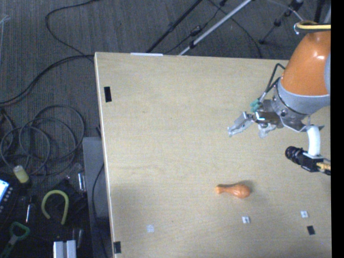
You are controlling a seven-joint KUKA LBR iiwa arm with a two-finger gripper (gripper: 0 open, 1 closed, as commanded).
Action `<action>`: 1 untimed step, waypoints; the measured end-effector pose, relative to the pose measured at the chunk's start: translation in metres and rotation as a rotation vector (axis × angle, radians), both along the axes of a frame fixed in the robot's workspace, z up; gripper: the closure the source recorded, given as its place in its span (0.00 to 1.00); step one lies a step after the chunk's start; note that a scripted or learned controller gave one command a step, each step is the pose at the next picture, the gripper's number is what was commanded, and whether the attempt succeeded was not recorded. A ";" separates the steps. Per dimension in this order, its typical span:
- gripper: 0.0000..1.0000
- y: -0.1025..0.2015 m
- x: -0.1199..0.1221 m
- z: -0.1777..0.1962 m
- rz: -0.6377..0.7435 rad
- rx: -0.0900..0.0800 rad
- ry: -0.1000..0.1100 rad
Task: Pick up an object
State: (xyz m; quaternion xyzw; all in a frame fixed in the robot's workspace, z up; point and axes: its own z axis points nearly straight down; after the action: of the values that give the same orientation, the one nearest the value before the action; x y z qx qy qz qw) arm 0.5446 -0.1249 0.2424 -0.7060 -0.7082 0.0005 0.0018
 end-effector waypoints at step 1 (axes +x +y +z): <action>0.00 -0.065 0.101 -0.028 0.038 -0.005 -0.001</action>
State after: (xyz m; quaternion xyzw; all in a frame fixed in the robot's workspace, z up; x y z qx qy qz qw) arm 0.6456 -0.1900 0.2149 -0.6925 -0.7214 0.0018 -0.0003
